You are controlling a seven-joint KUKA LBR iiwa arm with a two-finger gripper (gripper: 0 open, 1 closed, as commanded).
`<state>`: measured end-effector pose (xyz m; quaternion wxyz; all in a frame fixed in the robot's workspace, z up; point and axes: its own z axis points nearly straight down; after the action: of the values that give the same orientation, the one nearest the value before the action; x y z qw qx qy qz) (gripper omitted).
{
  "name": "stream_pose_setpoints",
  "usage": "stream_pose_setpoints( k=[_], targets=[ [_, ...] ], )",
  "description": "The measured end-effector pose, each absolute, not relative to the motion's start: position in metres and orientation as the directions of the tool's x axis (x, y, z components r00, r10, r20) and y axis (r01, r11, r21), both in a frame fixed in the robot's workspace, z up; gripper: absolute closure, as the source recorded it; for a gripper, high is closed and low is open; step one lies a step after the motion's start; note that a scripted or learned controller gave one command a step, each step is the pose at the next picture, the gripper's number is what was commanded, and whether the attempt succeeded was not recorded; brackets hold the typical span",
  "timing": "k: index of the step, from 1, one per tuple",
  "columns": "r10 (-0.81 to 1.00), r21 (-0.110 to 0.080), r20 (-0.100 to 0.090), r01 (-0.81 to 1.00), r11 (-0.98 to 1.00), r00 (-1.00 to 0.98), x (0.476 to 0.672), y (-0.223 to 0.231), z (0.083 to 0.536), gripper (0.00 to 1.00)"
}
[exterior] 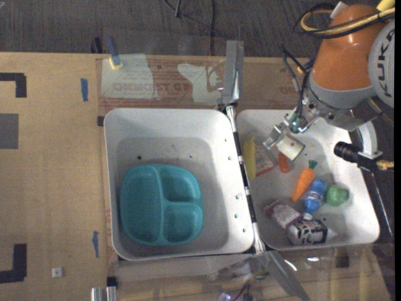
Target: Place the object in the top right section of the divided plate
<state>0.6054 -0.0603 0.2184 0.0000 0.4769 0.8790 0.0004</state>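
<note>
claw (289,138) over the crowded right bin (363,231), state indeterminable; risk: a grab among packed toys misses, leaving the teal divided plate (161,203) unfilled.

A tan desk (50,187) seen from above, marked with blue tape strips (84,89) and black tape corners (15,84). Two shallow white bins sit directly on it, side by side and touching: the left bin (169,121) and the right bin (363,227).
</note>
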Motion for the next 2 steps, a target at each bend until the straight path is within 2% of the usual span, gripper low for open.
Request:
stream_pose_setpoints(
  k=[1,2],
  targets=[
    [0.778,0.001,0.000,0.778,0.628,-0.628,0.567,0.021,0.185,1.00],
    [0.740,0.000,0.001,0.740,0.672,-0.672,0.507,0.086,0.226,1.00]
  ],
)
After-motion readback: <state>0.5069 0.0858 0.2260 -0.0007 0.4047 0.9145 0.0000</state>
